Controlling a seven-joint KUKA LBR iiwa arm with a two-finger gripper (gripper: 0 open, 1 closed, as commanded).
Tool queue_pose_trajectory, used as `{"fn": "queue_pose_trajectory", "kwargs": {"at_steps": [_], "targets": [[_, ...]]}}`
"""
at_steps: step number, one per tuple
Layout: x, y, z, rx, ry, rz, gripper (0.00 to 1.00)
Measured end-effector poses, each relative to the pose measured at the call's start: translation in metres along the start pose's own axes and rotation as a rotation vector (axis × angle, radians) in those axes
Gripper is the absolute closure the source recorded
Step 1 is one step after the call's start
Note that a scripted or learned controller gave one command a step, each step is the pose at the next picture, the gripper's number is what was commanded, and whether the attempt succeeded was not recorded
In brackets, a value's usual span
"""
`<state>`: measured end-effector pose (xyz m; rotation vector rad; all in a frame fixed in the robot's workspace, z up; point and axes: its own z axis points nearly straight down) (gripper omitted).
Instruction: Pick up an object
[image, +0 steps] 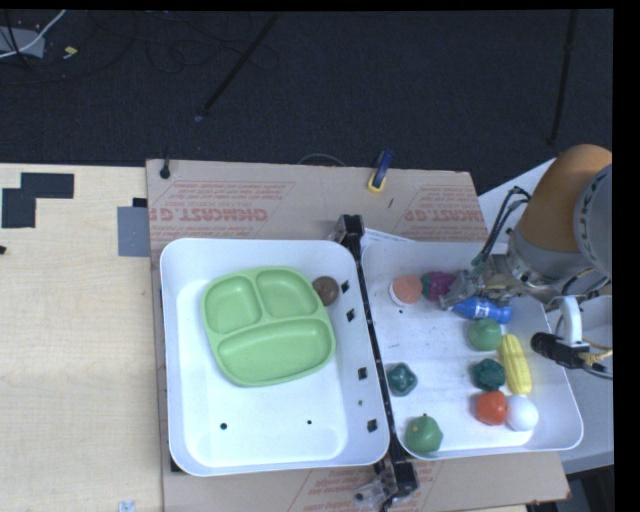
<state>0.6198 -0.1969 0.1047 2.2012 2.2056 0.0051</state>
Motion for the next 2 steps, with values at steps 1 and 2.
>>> {"fn": "queue_pose_trajectory", "kwargs": {"at_steps": [1, 2], "targets": [[0.000, 0.004, -0.017, -0.010, 0.002, 0.001, 1.00], [-0.006, 0.010, -0.079, 0.015, 0.014, 0.003, 1.00]]}}
